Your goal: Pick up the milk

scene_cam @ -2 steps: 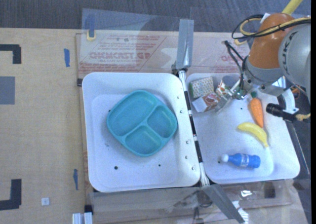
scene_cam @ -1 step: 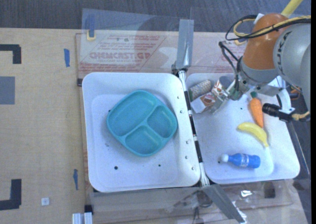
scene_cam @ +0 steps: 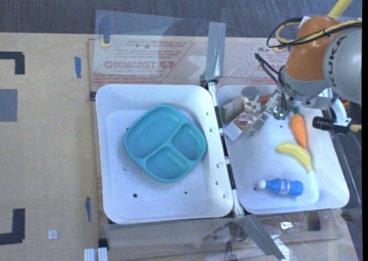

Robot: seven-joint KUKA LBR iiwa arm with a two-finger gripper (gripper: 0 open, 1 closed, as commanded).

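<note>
The milk [scene_cam: 246,114], a small white carton with red and brown print, lies on its side in the upper left corner of the right bin [scene_cam: 328,196]. My gripper [scene_cam: 268,114] reaches down from the grey arm with the orange band and sits right against the carton's right end. The gripper's tip overlaps the carton's edge. The carton rests on the bin floor near the divider between the two bins.
An orange carrot [scene_cam: 299,130], a yellow banana [scene_cam: 296,154] and a blue bottle [scene_cam: 283,186] lie in the right bin. A blue divided plate [scene_cam: 165,142] fills the middle of the left bin [scene_cam: 115,196]. A clear panel [scene_cam: 155,53] stands behind the bins.
</note>
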